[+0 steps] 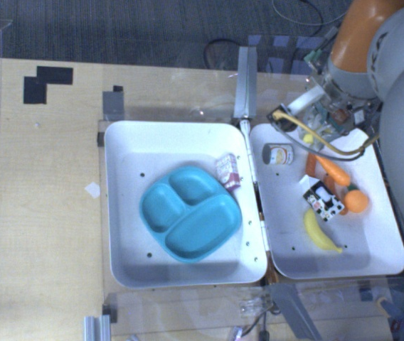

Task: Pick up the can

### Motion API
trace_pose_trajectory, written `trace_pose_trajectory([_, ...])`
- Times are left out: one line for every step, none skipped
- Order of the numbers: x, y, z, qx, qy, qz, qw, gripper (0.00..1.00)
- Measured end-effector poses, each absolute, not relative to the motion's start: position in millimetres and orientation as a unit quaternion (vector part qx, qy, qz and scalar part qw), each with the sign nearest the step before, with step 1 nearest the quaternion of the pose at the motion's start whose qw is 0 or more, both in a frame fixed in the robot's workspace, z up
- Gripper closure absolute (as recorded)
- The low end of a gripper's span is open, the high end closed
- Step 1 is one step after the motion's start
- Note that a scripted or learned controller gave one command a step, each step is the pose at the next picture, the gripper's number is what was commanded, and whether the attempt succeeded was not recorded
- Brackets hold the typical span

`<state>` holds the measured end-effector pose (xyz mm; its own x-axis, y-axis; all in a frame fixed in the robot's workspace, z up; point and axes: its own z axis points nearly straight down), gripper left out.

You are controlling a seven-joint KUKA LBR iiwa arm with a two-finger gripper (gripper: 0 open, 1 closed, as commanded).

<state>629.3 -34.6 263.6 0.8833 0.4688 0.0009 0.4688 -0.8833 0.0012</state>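
The can point(278, 154) is small, with a pale label and a dark rim. It sits in the back left corner of the right bin point(287, 254). My gripper point(328, 118) hangs over that bin's back edge, up and to the right of the can and apart from it. Cables and the wrist's hardware clutter the gripper's tip. Nothing shows as held.
In the right bin lie an orange carrot point(328, 170), a black-and-white box point(323, 199), an orange ball point(356, 202) and a banana point(321, 233). The left bin point(124, 261) holds a blue divided plate point(190, 213) and a small wrapped packet point(228, 171). The arm's bulk covers the right side.
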Motion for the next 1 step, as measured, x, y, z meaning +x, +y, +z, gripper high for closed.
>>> trace_pose_trajectory([629.3,-34.3,263.4,0.97,0.242,0.0003,0.0,0.0])
